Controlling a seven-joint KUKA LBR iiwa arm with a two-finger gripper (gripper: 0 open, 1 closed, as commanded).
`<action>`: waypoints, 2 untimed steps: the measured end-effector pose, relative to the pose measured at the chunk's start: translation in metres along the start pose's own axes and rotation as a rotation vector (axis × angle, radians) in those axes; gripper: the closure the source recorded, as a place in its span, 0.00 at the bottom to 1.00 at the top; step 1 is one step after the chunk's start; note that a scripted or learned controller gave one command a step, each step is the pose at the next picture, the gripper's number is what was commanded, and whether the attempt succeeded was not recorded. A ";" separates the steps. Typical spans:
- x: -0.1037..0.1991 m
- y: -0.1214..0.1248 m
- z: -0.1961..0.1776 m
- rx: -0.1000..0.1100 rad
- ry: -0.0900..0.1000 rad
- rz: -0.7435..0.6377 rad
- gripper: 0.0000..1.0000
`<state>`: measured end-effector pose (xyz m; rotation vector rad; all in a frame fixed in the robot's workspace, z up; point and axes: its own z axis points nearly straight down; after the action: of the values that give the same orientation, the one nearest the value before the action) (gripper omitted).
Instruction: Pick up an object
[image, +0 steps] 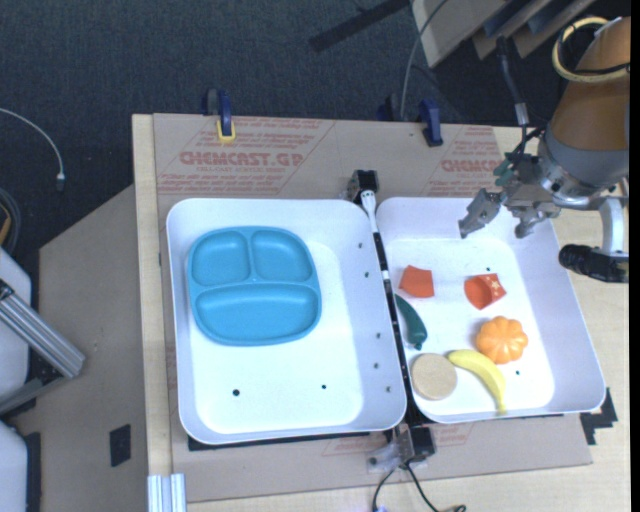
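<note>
Grey hand (502, 214) hangs open over the right bin (570, 330), holding nothing.
Its two fingers are spread apart above the bin's bare far end, touching no object. Nearer in that bin lie two red pieces (417, 282) (485, 291), an orange pumpkin (500, 339), a banana (480, 376), a tan disc (434, 376) and a dark green piece (411, 318). A blue plate (254, 285) sits in the left bin (290, 400).

Grey arm (590, 150), orange band (597, 90)
</note>
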<state>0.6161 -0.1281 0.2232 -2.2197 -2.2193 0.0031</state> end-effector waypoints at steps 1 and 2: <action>-0.007 -0.005 0.046 0.000 0.000 0.000 0.00; -0.001 -0.003 0.107 -0.001 0.000 -0.001 0.00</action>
<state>0.6125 -0.1292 0.1165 -2.2193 -2.2204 0.0023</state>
